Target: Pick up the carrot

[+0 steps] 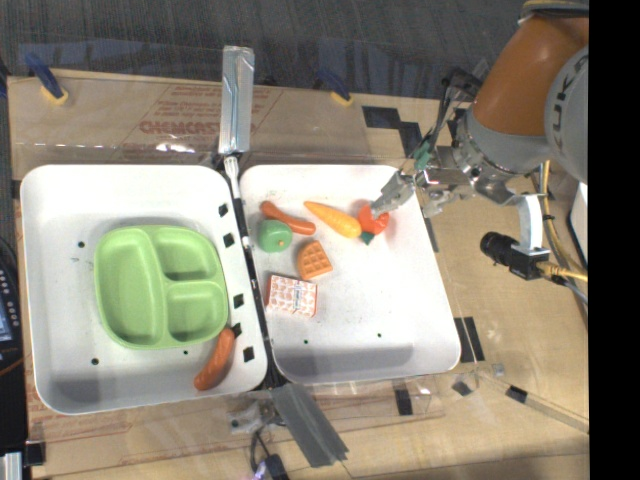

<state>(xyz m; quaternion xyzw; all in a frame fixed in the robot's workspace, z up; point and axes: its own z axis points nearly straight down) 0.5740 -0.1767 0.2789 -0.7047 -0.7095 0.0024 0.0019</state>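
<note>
the carrot [333, 219] lies in the right bin [420, 318], just right of the green ball [274, 235], not yet lifted, with the gripper [385, 200] low at its right tip; whether it grips anything, i cannot tell.

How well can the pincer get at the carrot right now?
Probably yes: the pincer hangs at the carrot's right end, by a red piece; nothing lies over the carrot.

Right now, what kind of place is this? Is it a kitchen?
Probably a robot lab, not a kitchen. A grey-and-orange robot arm reaches over two white bins on a taped wooden bench, and the carrot looks like toy food.
</note>
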